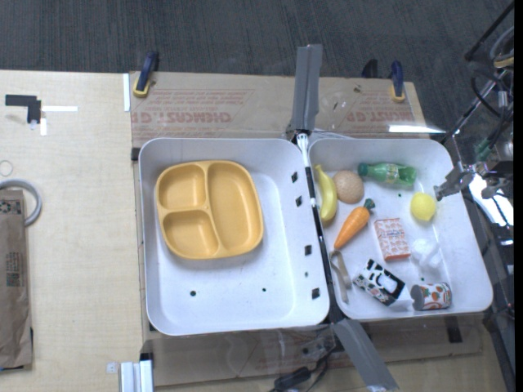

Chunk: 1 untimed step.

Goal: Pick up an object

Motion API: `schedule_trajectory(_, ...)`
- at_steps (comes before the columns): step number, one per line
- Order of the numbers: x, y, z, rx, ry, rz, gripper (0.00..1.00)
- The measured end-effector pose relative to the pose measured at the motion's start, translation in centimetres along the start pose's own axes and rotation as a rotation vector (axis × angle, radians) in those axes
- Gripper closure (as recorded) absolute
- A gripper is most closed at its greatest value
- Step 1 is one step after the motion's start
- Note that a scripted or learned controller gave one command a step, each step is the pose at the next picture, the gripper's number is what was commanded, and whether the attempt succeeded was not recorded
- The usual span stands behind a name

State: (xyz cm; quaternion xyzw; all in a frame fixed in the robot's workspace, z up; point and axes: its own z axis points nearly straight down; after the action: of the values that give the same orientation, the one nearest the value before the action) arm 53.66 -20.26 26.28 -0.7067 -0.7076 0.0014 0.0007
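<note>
The right bin (478, 251) holds several small items. A yellow banana (326, 193) lies along its left wall, with a tan round ball (349, 186) beside it. A green bottle (387, 172) lies at the back, and a yellow lemon (423, 207) sits just below it. An orange carrot (351, 226) points down-left near the middle. A red-and-white box (391, 238), a white lump (426, 253), a black-and-white packet (380, 282) and a small can (431, 296) fill the front. My gripper (454, 183) hangs over the bin's right rim, up and right of the lemon, with nothing seen in it.
The left bin (237, 300) bears a yellow divided plate (210, 209) in its back-left part. A grey bar (306, 88) runs back from the seam between the bins. Clamps (146, 73) hold cardboard behind them. A brown bag (14, 276) lies at the far left.
</note>
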Motion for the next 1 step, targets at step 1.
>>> schedule_trajectory(1,1.18,6.10,4.71,-0.003,-0.002,-0.155,0.00)
